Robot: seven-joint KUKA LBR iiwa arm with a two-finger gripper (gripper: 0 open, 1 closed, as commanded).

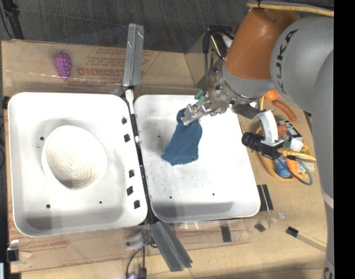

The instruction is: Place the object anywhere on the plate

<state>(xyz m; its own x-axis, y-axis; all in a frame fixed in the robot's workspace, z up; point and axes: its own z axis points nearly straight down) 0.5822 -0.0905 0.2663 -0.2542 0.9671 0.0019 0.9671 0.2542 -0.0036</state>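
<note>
Nearest, in left bin [26,214]: white plate [75,156]. Farther, over right bin [235,179]: blue cloth [183,144], hanging limp. Clearly soft, light, floppy. Pinched at top corner by gripper [190,116]; probably a sound hold.

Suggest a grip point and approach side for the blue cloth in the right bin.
Take the blue cloth at its raised top corner, where the claw now sits, coming from above. It drapes down from that peak and spreads flat lower left, so the peak likely gives the only fold to pinch.
</note>
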